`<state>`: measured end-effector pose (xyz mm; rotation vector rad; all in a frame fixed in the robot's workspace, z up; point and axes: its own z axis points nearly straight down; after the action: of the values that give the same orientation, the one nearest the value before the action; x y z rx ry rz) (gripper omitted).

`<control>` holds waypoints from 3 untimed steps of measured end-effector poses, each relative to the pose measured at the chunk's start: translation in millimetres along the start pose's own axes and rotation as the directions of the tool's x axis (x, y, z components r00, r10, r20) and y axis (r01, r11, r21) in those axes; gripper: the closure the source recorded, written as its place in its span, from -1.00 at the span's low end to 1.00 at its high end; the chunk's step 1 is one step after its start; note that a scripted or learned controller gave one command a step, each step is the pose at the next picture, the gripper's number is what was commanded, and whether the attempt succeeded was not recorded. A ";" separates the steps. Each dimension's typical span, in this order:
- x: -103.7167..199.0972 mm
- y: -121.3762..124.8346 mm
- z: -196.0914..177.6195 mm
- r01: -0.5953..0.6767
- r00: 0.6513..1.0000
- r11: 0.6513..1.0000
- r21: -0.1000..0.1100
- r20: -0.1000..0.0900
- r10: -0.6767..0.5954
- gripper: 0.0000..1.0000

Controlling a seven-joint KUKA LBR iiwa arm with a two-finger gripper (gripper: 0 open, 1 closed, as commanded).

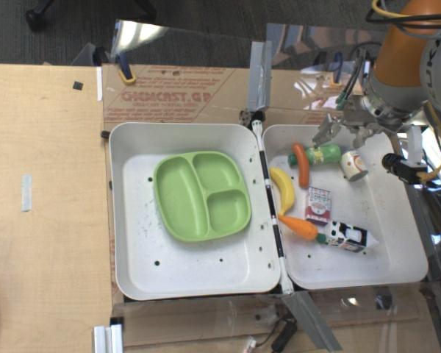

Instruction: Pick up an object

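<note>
My gripper (341, 134) hangs over the back of the right bin (397, 267), open, with nothing between its fingers. Just below its left finger (325, 132) lies a small green bottle (326, 154), with an orange-red sausage (302, 165) to its left and a white cup (353, 165) on its side to its right. Further forward lie a banana (283, 190), a red-and-white carton (318, 204), a carrot (300, 227) and a black-and-white milk carton (348, 237).
The left bin (132, 263) holds a green divided plate (203, 195). A raised rim (268, 197) separates the two bins. The arm's orange band (408, 43) and cables stand over the right bin's back right corner. Cardboard (176, 90) lies behind the bins.
</note>
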<state>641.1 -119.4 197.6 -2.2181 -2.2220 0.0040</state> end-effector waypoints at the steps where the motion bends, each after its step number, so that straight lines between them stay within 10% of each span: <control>1: -76.1 20.3 80.2 -0.012 1.000 1.000 -0.019 0.002 0.012 -1.00; 2: -80.9 -25.5 105.7 -0.025 1.000 1.000 -0.003 -0.001 0.025 -1.00; 3: -81.8 -25.5 96.8 -0.029 1.000 1.000 -0.004 0.000 0.029 1.00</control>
<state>615.4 -201.2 101.0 -2.2516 -2.1917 0.0001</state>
